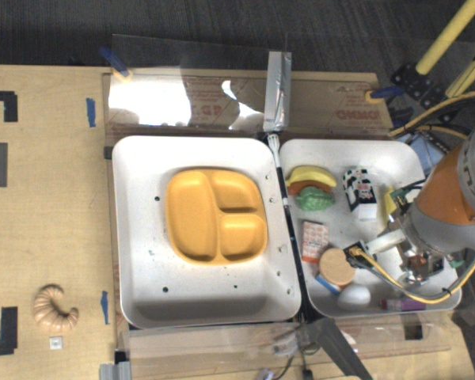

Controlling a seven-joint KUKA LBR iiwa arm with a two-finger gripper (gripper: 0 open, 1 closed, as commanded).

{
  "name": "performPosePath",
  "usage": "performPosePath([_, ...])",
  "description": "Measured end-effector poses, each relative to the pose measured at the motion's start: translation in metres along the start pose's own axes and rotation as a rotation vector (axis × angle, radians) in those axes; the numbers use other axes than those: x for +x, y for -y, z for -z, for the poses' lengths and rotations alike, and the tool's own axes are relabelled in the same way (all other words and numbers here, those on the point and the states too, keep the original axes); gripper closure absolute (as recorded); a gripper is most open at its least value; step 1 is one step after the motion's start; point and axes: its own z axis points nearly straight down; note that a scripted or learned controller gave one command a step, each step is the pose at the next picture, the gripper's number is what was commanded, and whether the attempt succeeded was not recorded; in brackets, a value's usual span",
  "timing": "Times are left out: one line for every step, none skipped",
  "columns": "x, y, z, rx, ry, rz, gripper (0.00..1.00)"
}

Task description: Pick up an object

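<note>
The right bin (pixel 396 158) holds several small objects: a yellow banana (pixel 311 176), a green leafy piece (pixel 314 199), a black-and-white carton (pixel 359 189), a red-and-white packet (pixel 313 239), a round tan disc (pixel 337 267) and a white egg (pixel 354 295). A purple stick (pixel 404 301) lies along the bin's front wall. My arm, with its orange band (pixel 451 196), reaches in from the right. My gripper (pixel 416 266) hangs low over the front right part of this bin, right of the tan disc and above the purple stick.
The left bin (pixel 134 236) bears a yellow divided plate (pixel 215 214). A tan croissant-shaped toy (pixel 54 307) lies on the bench at the front left. Yellow cables (pixel 388 274) loop around the wrist. A clear upright panel (pixel 190 93) stands behind the bins.
</note>
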Motion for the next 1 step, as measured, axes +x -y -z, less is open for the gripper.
performPosePath([0.0902,0.0436,0.0925,0.001,-0.006,-0.027,0.0])
